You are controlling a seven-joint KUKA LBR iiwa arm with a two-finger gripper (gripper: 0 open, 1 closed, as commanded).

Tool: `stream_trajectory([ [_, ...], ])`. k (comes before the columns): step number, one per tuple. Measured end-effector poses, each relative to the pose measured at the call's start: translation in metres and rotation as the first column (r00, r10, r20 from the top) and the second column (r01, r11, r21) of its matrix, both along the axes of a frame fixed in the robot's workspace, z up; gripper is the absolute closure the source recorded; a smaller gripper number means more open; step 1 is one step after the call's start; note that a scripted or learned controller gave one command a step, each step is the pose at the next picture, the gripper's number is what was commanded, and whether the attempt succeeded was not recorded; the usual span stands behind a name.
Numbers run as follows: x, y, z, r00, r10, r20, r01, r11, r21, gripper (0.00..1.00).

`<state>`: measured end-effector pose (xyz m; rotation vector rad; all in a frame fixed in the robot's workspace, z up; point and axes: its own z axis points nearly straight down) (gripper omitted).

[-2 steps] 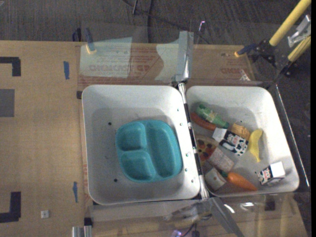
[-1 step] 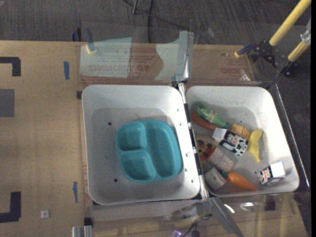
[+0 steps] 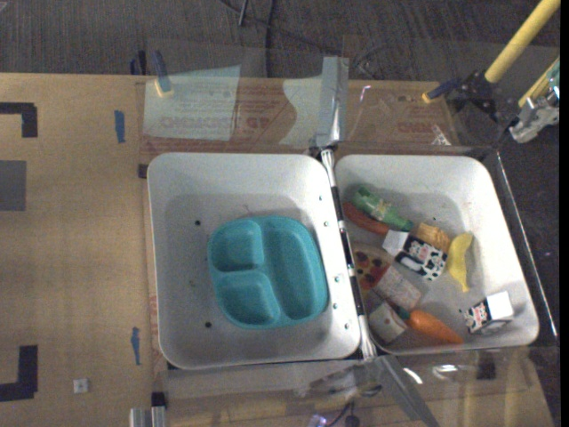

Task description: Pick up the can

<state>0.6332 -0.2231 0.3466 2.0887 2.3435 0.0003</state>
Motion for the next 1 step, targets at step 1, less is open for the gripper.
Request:
stream_trajectory([
  [1, 0.0001, 0.0002, -0.1783, 0.932, 0.362, 0.000, -0.362, 0.932, 0.001, 1.00],
])
